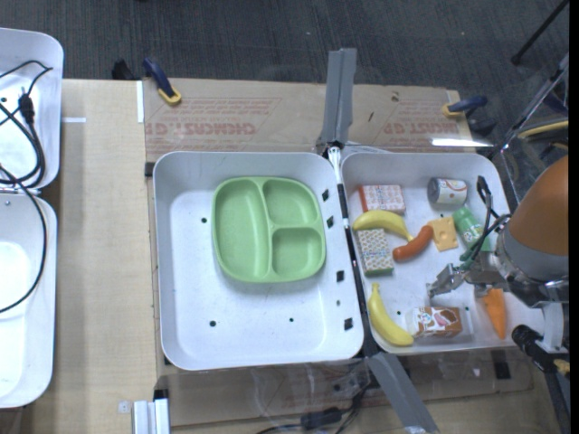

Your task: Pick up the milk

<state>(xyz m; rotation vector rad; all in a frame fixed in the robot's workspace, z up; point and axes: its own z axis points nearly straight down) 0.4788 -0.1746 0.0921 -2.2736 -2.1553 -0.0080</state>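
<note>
White plastic bins sit side by side on my bench (pixel 99 242). From my remote seat I see the left bin (pixel 181 315) holding a green divided plate (pixel 269 228), set toward its far edge. The right bin (pixel 404 163) is crowded. The milk (pixel 439 322), a small carton lying flat, rests by the near edge of that bin, just beside the tip of a banana (pixel 387 320) that lies along the near left corner. A second banana (pixel 380 221) lies near the left wall, with a sponge-like block (pixel 376 250) just under it and a pink box (pixel 379 197) beyond it. A sausage (pixel 413 242), a cheese wedge (pixel 444 233), a tin can (pixel 447 190), a green bottle (pixel 469 225) and a carrot (pixel 495 309) fill the rest.

My arm (pixel 541 224) reaches in over the right edge. The claw (pixel 445 281) hangs just beyond the milk, apart from it, with its fingers slightly spread and nothing between them.
</note>
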